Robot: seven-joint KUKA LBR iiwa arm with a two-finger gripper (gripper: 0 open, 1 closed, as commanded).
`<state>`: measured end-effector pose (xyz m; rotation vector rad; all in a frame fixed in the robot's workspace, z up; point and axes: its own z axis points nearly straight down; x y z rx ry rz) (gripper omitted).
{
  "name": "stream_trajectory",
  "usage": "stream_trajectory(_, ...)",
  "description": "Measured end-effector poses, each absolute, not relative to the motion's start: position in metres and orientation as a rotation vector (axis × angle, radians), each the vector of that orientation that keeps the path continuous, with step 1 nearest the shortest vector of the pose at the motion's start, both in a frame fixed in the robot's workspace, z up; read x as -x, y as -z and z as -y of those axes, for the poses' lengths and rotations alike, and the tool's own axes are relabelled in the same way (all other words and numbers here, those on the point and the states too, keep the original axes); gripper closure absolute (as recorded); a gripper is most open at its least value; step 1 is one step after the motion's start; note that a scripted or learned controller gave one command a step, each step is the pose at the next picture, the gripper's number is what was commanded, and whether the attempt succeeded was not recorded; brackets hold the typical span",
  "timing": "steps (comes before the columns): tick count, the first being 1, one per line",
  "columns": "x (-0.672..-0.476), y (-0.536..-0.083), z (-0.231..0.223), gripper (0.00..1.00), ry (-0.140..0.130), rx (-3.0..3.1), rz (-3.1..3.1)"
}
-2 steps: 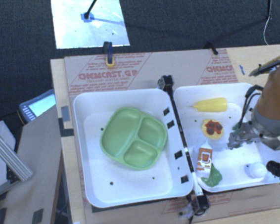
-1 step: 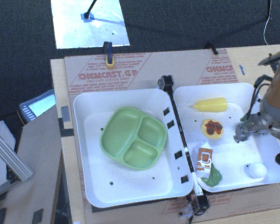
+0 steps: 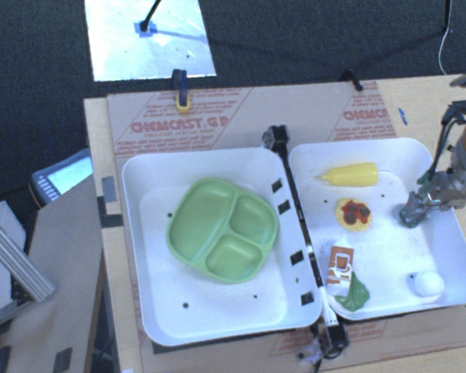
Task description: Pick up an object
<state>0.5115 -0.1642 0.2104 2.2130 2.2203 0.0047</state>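
The pincer (image 3: 411, 211) hangs low over the right bin (image 3: 449, 237), near its right wall; whether it is spread or pressed together cannot be told, and nothing shows in its grip. Within that bin, a small pizza toy (image 3: 353, 213) lies just left of the pincer, a yellow corn cob (image 3: 350, 176) beyond it toward the far wall, a white ball (image 3: 428, 283) at the near right corner, and an orange-and-white packet (image 3: 339, 265) with a green leaf (image 3: 354, 294) by the left wall. Left of this bin, the other bin (image 3: 159, 313) holds a green divided plate (image 3: 222, 229).
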Motion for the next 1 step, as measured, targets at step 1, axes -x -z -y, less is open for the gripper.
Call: stream_trajectory(1,-0.5134,-0.2550,0.1647,1.00,-0.005,-2.212,-2.221)
